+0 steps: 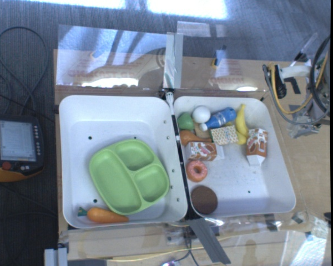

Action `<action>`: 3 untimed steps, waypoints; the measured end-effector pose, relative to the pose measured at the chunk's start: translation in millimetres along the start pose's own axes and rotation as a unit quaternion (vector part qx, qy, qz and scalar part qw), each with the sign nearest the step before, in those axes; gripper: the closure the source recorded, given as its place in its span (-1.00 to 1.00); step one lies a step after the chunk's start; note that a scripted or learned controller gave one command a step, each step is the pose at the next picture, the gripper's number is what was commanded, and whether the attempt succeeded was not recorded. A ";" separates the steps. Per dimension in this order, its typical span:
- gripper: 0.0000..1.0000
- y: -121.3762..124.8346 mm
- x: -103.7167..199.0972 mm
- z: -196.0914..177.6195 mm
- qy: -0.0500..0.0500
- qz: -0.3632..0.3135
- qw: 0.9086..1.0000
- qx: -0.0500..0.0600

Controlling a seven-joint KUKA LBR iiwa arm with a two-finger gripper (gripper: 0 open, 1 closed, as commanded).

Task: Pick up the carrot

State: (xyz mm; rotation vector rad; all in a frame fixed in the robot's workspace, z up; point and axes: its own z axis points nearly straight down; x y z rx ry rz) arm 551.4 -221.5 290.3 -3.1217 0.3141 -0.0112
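Note:
The carrot (104,215), orange with a small green top at its left end, lies flat in the front left corner of the left bin (77,121). It rests just below the lower edge of a green divided plate (129,175). At the far right, beyond the right bin, part of the arm's base with yellow cables (308,87) stands on the bench.
The right bin (266,187) holds several toy foods: a green pear-like piece (185,121), a white ball (200,114), a blue bottle (223,117), a banana (241,121), a small carton (257,146), a doughnut (197,170), a brown disc (203,199). A control pendant (14,146) lies at the left.

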 end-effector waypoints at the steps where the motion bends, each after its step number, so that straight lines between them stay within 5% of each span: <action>1: 1.00 -2.4 -3.1 15.5 -0.004 0.000 1.000 0.001; 3: 1.00 -18.2 26.8 21.3 -0.004 0.000 1.000 0.003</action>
